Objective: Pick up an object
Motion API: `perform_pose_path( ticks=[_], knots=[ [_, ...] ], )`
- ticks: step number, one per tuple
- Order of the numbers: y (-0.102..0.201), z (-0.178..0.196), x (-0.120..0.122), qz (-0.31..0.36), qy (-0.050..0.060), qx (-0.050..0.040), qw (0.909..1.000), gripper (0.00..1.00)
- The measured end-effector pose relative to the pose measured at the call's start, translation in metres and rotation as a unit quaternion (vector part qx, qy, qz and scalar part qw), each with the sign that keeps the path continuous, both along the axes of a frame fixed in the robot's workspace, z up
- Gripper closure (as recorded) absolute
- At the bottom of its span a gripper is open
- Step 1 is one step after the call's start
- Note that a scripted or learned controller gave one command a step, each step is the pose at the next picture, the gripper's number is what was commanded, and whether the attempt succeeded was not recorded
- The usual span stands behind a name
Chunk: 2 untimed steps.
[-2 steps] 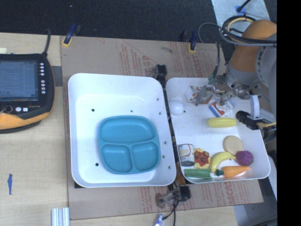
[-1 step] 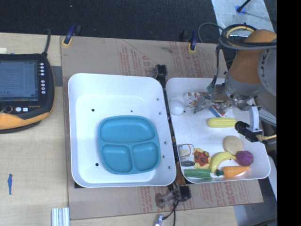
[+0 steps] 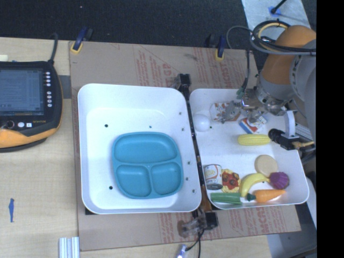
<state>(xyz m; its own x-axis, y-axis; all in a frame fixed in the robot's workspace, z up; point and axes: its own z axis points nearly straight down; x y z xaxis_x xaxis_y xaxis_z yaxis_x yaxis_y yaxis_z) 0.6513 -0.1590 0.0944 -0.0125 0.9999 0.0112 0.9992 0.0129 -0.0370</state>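
Leftmost on the wooden bench [image 3: 43, 198] lies a black-and-orange control tablet [image 3: 24, 104]. Next, the left white bin [image 3: 91, 144] carries a blue three-compartment plastic tray [image 3: 148, 164]. By the right white bin's [image 3: 215, 160] far edge hangs the gripper [image 3: 239, 110], whether spread or pressed together I cannot tell. A yellow plastic corn cob [image 3: 253, 140] lies mid-bin; banana [image 3: 251, 181], carrot [image 3: 267, 195] and purple toy [image 3: 279, 180] crowd the near-right corner.
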Motion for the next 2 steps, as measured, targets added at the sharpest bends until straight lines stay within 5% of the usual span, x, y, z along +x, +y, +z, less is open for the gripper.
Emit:
perform_pose_path(
  ticks=[1, 2],
  knots=[
    [0.002, 0.001, -0.038, -0.003, -0.021, -0.0075, 0.9998, 0.00],
    [-0.054, 0.022, 0.003, -0.004, -0.012, -0.0048, 0.9999, 0.00]
  ],
)
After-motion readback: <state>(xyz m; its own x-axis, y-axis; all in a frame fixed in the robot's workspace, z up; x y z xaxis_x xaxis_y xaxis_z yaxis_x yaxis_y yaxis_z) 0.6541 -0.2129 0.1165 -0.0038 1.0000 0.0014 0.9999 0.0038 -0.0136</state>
